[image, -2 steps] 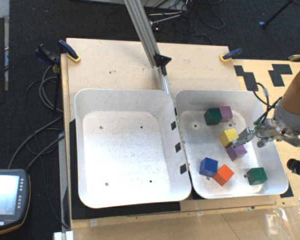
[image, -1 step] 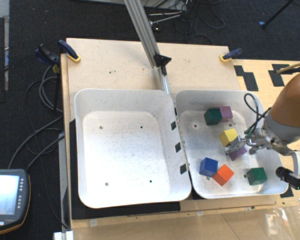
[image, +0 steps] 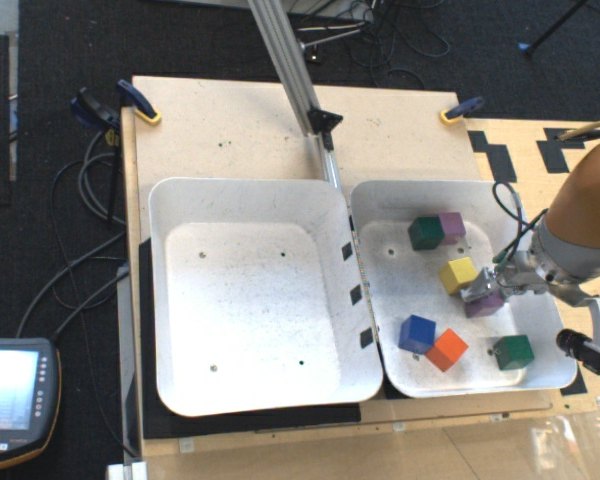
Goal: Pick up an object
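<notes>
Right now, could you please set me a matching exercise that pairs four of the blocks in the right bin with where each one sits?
Things:
1. blue block
2. yellow block
3. orange block
4. pink block

Places:
A. touching the dark green block at the far end of the right bin
B. just left of the orange block
C. beside the gripper, mid-bin
D. near edge, between two blocks

Pairs: 1-B, 2-C, 3-D, 4-A

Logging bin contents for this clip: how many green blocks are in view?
2. One green block at the right bin's far side, beside a purple block; another near its front right corner. The arm may hide more.
</notes>
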Robot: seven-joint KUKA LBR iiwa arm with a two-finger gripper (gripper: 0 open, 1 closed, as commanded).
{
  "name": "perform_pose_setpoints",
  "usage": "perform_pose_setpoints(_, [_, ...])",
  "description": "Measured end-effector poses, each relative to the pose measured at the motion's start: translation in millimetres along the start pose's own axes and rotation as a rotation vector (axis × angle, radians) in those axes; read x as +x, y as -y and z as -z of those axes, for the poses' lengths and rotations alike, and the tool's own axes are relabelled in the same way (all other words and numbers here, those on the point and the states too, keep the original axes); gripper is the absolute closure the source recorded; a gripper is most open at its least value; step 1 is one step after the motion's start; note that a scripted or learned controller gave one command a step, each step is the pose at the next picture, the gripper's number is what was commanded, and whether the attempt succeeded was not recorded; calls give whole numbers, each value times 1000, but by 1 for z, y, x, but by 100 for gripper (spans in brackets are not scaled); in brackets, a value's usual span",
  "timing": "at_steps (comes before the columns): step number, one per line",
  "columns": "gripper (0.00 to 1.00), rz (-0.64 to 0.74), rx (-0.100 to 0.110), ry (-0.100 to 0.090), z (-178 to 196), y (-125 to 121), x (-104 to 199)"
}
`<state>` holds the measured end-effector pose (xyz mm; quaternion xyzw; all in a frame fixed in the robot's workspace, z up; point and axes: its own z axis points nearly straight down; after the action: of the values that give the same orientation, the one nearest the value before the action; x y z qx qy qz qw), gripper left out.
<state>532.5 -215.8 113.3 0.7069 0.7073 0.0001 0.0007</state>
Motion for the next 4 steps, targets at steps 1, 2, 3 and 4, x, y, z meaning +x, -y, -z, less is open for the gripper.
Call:
perform_pose_setpoints(1, [100, 2, -3, 1, 43, -6, 2])
perform_pose_setpoints(2, [100, 4, -6, 2, 103, -16, 3])
perform_pose_setpoints(3, [100, 3, -5, 2, 149, -11, 6])
perform_pose_setpoints(4, [100, 3, -4, 2, 184, -12, 6])
